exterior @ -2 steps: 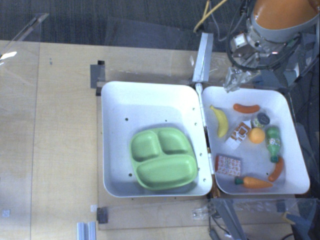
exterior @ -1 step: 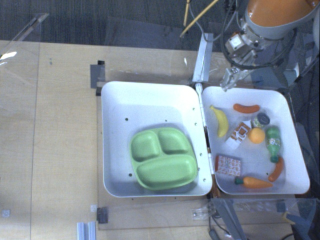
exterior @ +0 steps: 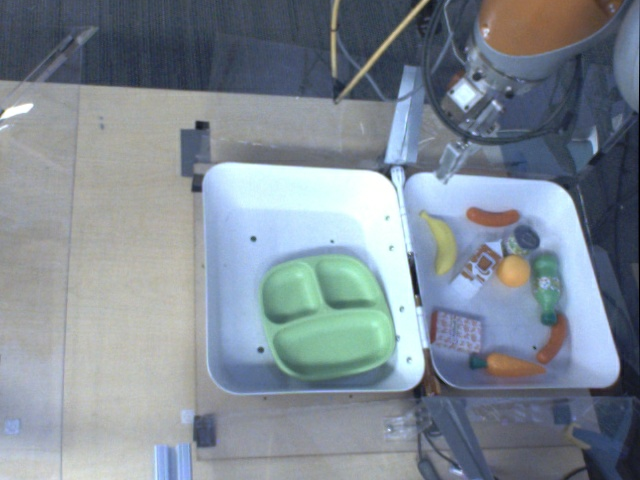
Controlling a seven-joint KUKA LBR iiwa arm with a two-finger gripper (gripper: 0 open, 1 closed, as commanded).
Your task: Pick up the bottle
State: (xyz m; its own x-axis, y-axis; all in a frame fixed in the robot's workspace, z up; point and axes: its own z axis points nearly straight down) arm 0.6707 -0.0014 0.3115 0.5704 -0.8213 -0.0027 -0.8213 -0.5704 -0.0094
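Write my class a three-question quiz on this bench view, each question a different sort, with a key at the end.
1. True or false: the green bottle lies in the same bin as the green divided tray.
2. Which item lies right beside the bottle, on its left in the camera view? A) banana B) orange ball C) carrot
3. Fill in: the gripper hangs above the far ______ corner of the right bin, as the camera sees it.

Key: 1 false; 2 B; 3 left.
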